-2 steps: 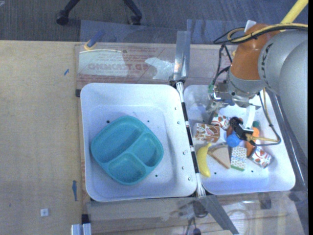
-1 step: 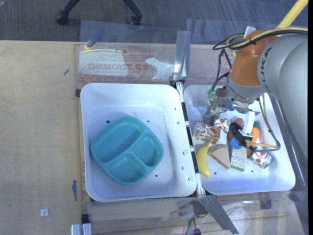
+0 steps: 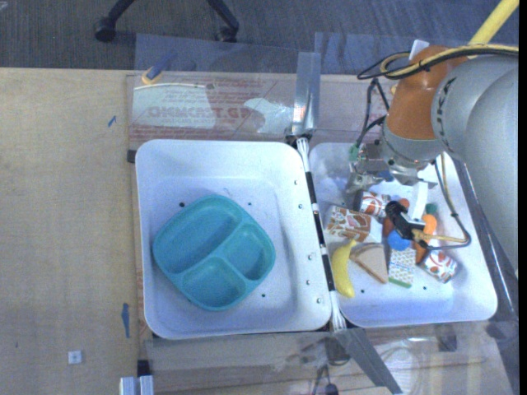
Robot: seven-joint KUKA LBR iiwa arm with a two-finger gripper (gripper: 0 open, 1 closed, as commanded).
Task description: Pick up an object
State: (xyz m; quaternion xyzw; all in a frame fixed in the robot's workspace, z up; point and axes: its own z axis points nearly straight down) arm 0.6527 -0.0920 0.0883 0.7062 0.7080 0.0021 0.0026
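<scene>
Worktop [image 3: 66, 220]: tan surface bearing two shallow white bins side by side.
Left bin [image 3: 165, 171]: contains a teal divided tray [image 3: 214, 252], lying flat towards the near left part of the bin.
Right bin [image 3: 469, 299]: contains a cluster of small items at its centre.
Items: a yellow banana [image 3: 342, 271] lies along the bin's left wall; a tan wedge-shaped piece [image 3: 372, 260] sits just beside it; a brown-and-white patterned packet [image 3: 348, 220] lies above the banana; a small red-and-white can [image 3: 440, 264] lies at the cluster's right edge.
Arm [image 3: 420, 105]: grey with an orange band, reaching in from the right over the far part of the right bin.
Claw [image 3: 372, 189]: low over the top of the cluster; whether it is open or grips anything cannot be told.
</scene>
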